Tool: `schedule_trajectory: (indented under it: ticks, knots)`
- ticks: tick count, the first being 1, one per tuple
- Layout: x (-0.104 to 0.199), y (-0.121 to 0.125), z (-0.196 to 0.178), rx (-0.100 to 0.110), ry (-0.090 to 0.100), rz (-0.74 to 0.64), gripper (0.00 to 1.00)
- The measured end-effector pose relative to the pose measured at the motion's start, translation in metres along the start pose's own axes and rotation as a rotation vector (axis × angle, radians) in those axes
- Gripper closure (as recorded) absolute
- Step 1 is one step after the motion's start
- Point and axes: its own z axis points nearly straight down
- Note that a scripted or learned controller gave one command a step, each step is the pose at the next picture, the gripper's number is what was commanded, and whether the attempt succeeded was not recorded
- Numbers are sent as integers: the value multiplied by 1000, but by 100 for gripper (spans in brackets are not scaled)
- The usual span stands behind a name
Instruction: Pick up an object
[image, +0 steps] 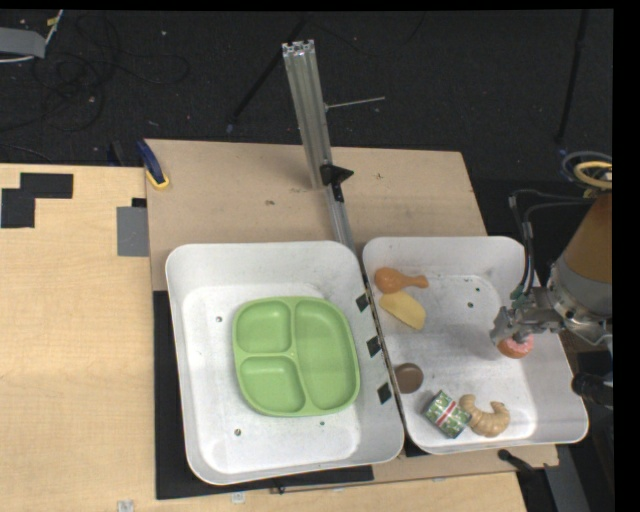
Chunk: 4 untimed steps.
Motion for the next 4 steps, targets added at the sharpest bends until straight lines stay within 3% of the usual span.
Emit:
schedule_trajectory:
  ticks: [1,2,4]
  knots:
    - [-1,1,-53,-1,0,-3,100]
    - [50,-6,-45,6,5,-6,100]
    - [168,-11,-64,4,4,-8,100]
